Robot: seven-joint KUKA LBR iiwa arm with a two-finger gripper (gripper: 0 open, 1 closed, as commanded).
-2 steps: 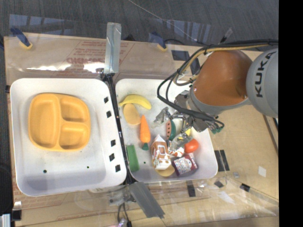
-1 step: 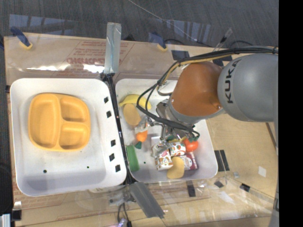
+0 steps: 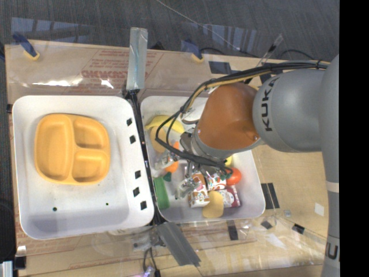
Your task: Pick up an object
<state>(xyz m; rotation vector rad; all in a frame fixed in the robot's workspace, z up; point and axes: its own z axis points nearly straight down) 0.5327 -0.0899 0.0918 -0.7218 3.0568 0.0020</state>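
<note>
Tool (image 3: 195, 180) amid clutter, right bin (image 3: 253, 196)

One fixed cam above bench, angled down on both bins (image 3: 23, 154), arm (image 3: 300, 114) entering from right.

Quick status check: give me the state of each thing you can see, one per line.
Yellow divided tray: upright, lying flat in the left bin.
Right bin: cluttered with small items.
Carton: lying among the clutter, under the arm.
Gripper: lowered into the right bin, grasp state hidden.
</note>
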